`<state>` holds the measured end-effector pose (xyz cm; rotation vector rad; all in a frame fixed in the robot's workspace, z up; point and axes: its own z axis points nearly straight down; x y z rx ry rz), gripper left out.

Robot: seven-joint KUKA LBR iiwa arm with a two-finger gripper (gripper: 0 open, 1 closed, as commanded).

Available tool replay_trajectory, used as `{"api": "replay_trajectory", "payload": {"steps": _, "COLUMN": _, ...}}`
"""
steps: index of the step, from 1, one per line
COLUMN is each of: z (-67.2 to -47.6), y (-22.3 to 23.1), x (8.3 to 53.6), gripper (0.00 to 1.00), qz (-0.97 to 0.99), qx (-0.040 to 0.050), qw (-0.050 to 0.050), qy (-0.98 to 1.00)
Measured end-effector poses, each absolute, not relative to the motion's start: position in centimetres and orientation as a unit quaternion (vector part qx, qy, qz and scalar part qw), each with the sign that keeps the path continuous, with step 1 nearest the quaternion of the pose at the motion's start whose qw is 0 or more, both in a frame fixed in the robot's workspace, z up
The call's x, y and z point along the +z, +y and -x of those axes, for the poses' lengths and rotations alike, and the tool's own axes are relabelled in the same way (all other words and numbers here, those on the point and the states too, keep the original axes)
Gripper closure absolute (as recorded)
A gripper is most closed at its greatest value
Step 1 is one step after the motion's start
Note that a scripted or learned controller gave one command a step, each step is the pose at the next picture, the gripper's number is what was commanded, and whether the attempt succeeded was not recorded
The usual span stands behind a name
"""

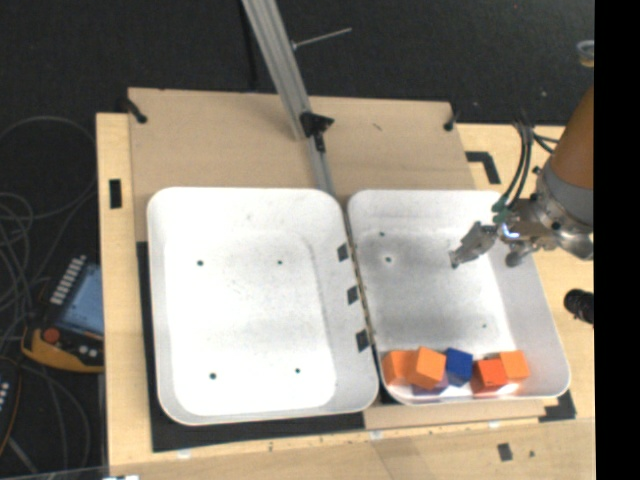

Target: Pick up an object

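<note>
The gripper hangs open and empty over the right bin; the blocks lie at its six o'clock, strung in a row along the bin's near wall.

Left bin open across its floor, right bin open through its middle and far end, blocks crowding its near edge, pole slanting over tabletop's far edge

A pale wooden bench stands on dark floor, cables trailing at left.
</note>
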<state>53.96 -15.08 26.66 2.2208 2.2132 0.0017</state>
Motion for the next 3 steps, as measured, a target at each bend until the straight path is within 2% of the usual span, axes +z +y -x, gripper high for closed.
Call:
{"api": "replay_trajectory", "payload": {"steps": 1, "z": -52.1, "y": -7.7, "x": 19.3, "gripper": 0.0, "qz": -0.705, "qx": -0.0011, "qw": -0.004, "qy": 0.71}}
{"api": "replay_trajectory", "payload": {"steps": 2, "z": -51.3, "y": -4.4, "x": 21.9, "gripper": 0.0, "qz": -0.705, "qx": 0.0017, "qw": 0.001, "qy": 0.709}}
{"api": "replay_trajectory", "payload": {"steps": 3, "z": -51.2, "y": -4.6, "x": 21.8, "gripper": 0.0, "qz": -0.707, "qx": 0.0008, "qw": 0.001, "qy": 0.707}}
